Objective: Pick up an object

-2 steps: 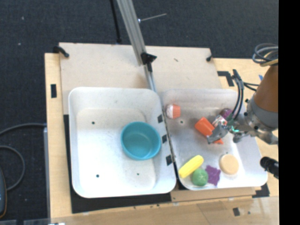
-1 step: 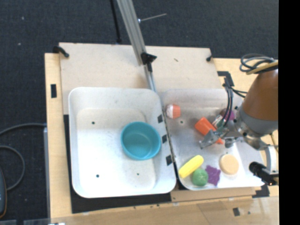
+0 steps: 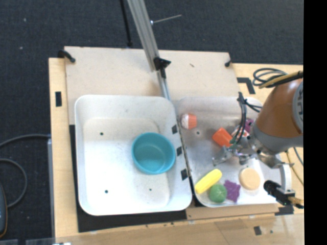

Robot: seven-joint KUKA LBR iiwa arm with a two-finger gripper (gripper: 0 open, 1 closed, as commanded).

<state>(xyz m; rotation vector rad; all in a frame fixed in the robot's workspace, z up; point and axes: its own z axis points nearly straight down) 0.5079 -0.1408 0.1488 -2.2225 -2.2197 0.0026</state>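
Note:
My gripper [image 3: 231, 154] hangs low over the middle of the right bin [image 3: 204, 106], reaching in from the right. An orange block [image 3: 222, 137] lies just up-left of it, touching or nearly touching the gripper's tip. A tan round disc [image 3: 250, 178] sits just below-right of the gripper. Nearer the front edge lie a yellow banana-shaped piece [image 3: 208, 180], a green ball [image 3: 218, 193] and a purple toy [image 3: 233, 190]. A small orange-and-white object [image 3: 189, 120] rests by the bin's left wall. Nothing shows in the gripper's grasp.
The left bin [image 3: 92, 121] holds a blue bowl [image 3: 153, 153] near its right side. A metal pole [image 3: 145, 32] rises from the back between the bins. A bit of purple [image 3: 249, 124] peeks out behind the arm. Cables lie at the bench's right.

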